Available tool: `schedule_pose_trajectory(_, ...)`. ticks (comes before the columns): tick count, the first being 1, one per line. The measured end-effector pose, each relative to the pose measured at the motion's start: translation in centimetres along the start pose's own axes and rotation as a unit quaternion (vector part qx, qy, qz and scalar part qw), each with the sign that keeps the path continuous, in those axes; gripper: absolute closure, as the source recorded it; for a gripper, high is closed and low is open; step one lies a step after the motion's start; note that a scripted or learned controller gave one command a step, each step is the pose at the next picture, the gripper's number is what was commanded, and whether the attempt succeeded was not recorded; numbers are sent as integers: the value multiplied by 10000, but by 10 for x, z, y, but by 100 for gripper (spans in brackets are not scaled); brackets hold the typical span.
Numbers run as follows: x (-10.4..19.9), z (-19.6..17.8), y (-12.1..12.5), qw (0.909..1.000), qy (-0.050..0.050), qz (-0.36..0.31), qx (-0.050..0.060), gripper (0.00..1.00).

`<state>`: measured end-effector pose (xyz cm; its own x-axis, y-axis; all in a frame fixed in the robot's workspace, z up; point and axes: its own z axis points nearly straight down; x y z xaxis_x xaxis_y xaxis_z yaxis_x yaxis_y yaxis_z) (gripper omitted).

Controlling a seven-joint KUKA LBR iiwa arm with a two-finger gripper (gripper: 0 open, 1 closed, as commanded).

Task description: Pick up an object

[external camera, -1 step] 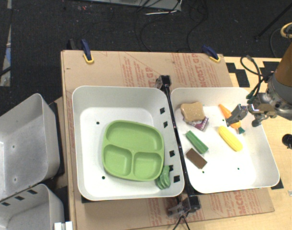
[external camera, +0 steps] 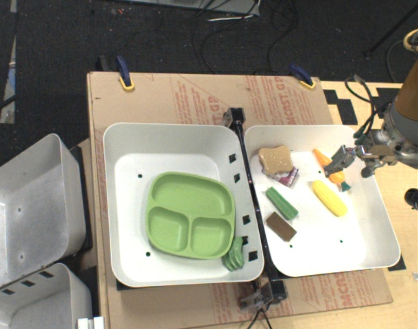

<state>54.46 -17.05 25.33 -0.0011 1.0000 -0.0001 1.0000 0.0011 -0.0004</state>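
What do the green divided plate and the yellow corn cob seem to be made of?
The green divided plate looks like moulded plastic with a matte, even finish: one uniform colour, rounded compartment walls and soft highlights. The yellow corn cob seems to be toy plastic too, judging by its flat, saturated colour and smooth shape; rubber or foam cannot be ruled out at this size.

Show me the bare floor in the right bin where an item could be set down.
Right bin: bare along the near wall, below the brown block and yellow corn. Crowded toward the far side, around the tan block and gripper.
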Motion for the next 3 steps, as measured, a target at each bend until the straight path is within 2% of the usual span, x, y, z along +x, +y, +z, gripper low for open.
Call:
schedule_pose_trajectory(2, 7, 120, -17, 10000, 11, 16, 32, 0)
schedule_pose_trajectory(3, 7, 160, -17, 10000, 8, 17, -3, 0)
